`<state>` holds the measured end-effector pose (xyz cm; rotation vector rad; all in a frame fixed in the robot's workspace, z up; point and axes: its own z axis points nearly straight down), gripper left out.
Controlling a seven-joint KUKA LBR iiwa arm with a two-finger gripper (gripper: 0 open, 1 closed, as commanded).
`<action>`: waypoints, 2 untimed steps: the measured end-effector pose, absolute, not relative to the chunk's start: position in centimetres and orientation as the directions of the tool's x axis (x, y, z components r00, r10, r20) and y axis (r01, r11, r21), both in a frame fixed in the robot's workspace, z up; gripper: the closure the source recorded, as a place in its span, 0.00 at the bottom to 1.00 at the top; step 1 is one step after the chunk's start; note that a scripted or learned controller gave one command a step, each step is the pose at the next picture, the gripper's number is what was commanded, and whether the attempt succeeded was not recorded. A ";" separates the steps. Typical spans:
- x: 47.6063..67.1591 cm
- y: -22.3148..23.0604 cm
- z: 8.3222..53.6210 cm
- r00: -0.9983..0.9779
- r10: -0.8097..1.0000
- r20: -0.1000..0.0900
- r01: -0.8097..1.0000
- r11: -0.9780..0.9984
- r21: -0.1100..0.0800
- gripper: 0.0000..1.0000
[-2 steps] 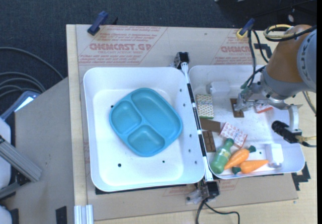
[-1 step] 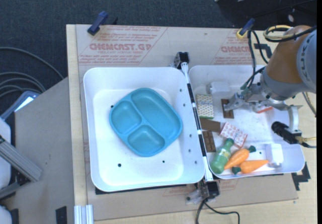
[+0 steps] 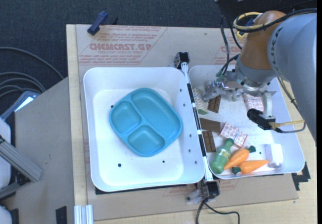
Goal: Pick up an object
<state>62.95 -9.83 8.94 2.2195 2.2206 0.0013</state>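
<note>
The grey arm (image 3: pixel 297 42), with its orange band (image 3: pixel 259 42) showing above the wrist, reaches in over the upper half of the right bin (image 3: pixel 261 137). The claw (image 3: pixel 224 89) sits low near the bin's upper left corner, close to the wall shared with the left bin (image 3: pixel 100 142). From this slant I cannot tell whether the claw is open or closed, and nothing can be seen gripped in it.

The loose things to pick from all lie in the right bin. A brown bar (image 3: pixel 214 104) lies just below the claw, and a second brown bar (image 3: pixel 211 127) lies further down along the dividing wall. A red-and-white packet (image 3: pixel 234 132) lies near the bin's middle. At the lower end a green bottle (image 3: pixel 221 156) leans beside two orange carrots (image 3: pixel 239 157), touching the nearer one, and a small white block (image 3: pixel 274 155) sits just to their right.

The left bin holds a blue divided plate (image 3: pixel 146 121), lying flat near its middle. Both bins rest on a pale brown bench (image 3: pixel 121 47) with red lettering printed on it
</note>
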 end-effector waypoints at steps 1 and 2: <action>63.0 -9.8 10.0 -0.001 1.000 -0.001 1.000 0.001 0.003 1.00; 63.0 -9.8 9.9 -0.001 1.000 -0.001 1.000 0.001 0.003 0.00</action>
